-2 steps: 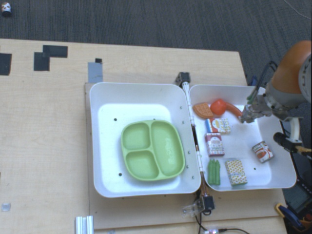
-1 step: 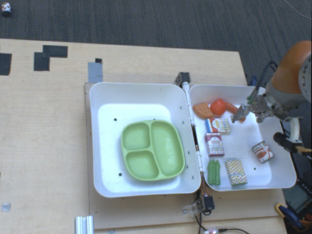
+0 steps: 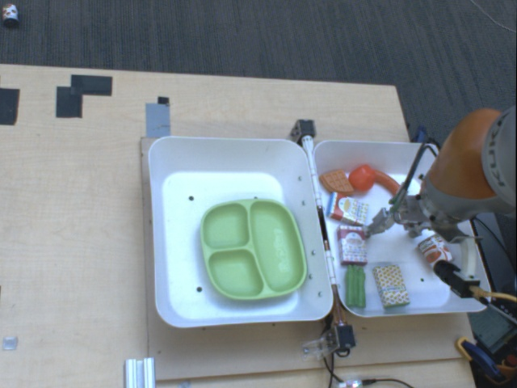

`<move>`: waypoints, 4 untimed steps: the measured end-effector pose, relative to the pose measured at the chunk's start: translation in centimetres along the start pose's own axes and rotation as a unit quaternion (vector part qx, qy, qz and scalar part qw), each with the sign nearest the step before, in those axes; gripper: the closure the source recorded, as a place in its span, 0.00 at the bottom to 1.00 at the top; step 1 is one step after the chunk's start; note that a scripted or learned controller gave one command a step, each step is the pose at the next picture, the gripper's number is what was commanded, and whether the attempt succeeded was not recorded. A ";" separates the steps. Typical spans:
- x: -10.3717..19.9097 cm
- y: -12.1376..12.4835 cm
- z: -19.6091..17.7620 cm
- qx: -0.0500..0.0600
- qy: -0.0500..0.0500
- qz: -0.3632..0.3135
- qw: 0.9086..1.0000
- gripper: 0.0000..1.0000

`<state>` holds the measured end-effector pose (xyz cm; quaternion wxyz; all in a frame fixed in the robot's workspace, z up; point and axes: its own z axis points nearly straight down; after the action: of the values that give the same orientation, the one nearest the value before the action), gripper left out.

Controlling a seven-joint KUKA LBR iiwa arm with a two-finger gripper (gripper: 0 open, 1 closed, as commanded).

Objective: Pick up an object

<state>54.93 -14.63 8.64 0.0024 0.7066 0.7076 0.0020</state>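
**Pincer low in right bin, nothing confirmed in grasp**

My arm [image 3: 477, 164] reaches in from the right, orange band uppermost, over the right bin [image 3: 420, 301]. My pincer [image 3: 380, 225] sits low among the objects, its tip beside the red-and-white carton [image 3: 350, 209] and just above the dark red packet [image 3: 352, 245]. I cannot tell how the tips stand, and I see no object between them. In this bin also: an orange-red toy vegetable [image 3: 365, 176] near the far wall, a tan wafer-like piece [image 3: 335, 182], a green block [image 3: 355, 287], a patterned yellow box [image 3: 391, 284] and a small bottle [image 3: 434, 250] under my wrist. The left bin [image 3: 174, 217] holds a green three-part plate [image 3: 254, 249], lying flat
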 end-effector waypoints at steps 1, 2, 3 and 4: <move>0.0 0.2 -1.2 -0.003 0.000 -0.001 1.000 1.00; 0.0 0.2 -1.2 -0.003 0.000 -0.001 1.000 0.00; 4.5 -4.4 -0.5 -0.015 -0.012 0.006 1.000 0.00; 5.5 -4.6 -1.3 -0.006 -0.002 0.000 1.000 1.00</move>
<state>50.33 -9.16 9.86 0.0084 0.7064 0.7077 0.0049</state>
